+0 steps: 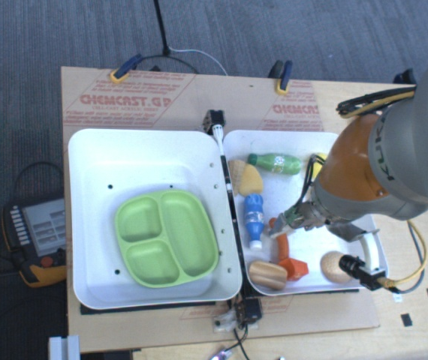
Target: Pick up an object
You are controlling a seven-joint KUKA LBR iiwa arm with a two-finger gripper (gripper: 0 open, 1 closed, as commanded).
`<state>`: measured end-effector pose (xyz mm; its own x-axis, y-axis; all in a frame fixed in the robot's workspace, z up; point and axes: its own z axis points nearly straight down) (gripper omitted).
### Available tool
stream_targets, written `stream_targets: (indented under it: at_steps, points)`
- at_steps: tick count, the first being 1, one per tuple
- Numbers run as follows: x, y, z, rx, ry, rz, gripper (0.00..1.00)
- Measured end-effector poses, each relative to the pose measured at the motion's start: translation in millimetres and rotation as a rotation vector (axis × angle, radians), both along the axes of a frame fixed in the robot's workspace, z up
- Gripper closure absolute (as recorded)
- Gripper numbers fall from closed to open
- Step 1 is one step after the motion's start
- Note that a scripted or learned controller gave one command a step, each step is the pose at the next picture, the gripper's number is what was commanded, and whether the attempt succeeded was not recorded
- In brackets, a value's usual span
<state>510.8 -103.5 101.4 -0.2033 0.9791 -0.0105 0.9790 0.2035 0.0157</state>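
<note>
Two shallow white bins are seen side by side on a brown cardboard-covered bench (124, 100). In the left white bin (101, 156) a light green plastic tray with three compartments (167, 238) is set, lying flat toward the bin's near right part.

The right white bin (304, 137) is occupied by several small items. A green plastic bottle with a white label (275, 163) is laid on its side near the far wall. Just beside it, to its left, a yellow and tan rounded piece (247, 177) is found against the dividing wall. Below that, a blue and white small bottle (254, 220) is laid lengthwise, running toward the near edge. At the near wall a tan bun-shaped piece (267, 274) is placed, and an orange-red angular block (292, 267) is touching it on its right. A pale round ball-like piece (335, 267) is seen further right, near the bin's near right corner.

The grey arm with the orange band (364, 172) is extended over the right bin from the right. Its two-finger gripper (281, 227) is positioned low in the middle of the bin, just right of the blue and white bottle and above the orange-red block. Whether it is released or clenched cannot be told, and no item is confirmed to be grasped.

A black cable (158, 17) is run across the grey carpet beyond the bench.
</note>
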Motion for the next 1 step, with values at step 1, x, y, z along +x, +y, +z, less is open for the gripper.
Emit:
stream_targets:
  at_steps: [1]
  points:
    - [-0.1, 0.0, -0.1, 0.000, 0.000, 0.000, 0.00]
